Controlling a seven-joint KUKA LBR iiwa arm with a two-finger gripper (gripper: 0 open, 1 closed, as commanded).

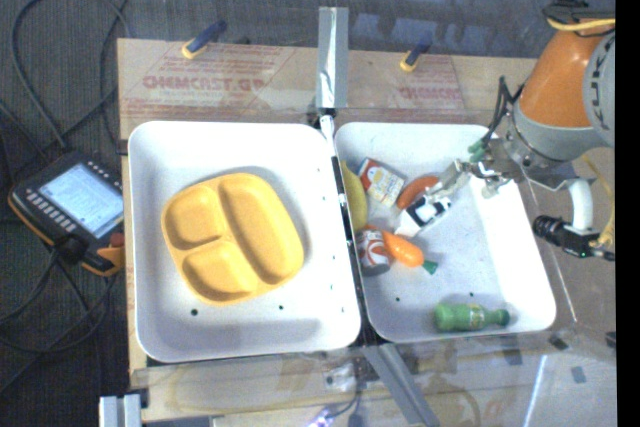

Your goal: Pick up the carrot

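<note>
The carrot [404, 250] is orange with a green stub at its right end. It lies in the middle of the right bin [520, 265], pointing down and to the right. My gripper [433, 207] reaches in from the right and hangs low just above and to the right of the carrot, apart from it. An orange-red item [418, 187] lies right beside the gripper's tip. Nothing of the carrot sits inside the gripper.
The right bin also holds a banana [352, 200] along its left wall, a red-and-white packet [381, 180], a small can [372, 253] touching the carrot's left end, and a green bottle [472, 317] near the front. A yellow divided plate [233, 237] lies in the left bin [150, 315].
</note>
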